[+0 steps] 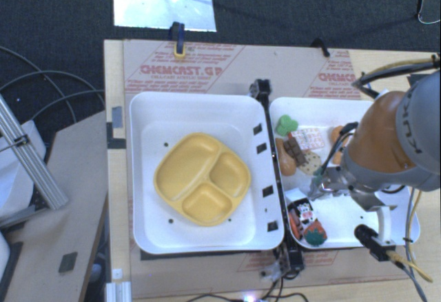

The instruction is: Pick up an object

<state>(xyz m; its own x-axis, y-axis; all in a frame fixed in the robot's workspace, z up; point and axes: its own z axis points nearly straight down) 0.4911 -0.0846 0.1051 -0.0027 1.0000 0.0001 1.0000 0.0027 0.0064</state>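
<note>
While arm (393, 142) covers right bin (310, 106), toys (306, 221) lie left of it.

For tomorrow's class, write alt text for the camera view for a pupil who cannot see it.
A grey and orange robot arm reaches over the right white bin, which holds a cluster of small toy objects. The left white bin holds a yellow divided tray.

A yellow sectioned tray (202, 178) lies in the left bin (148, 156); the arm (389, 138) covers the cluttered right bin (303, 109).
</note>
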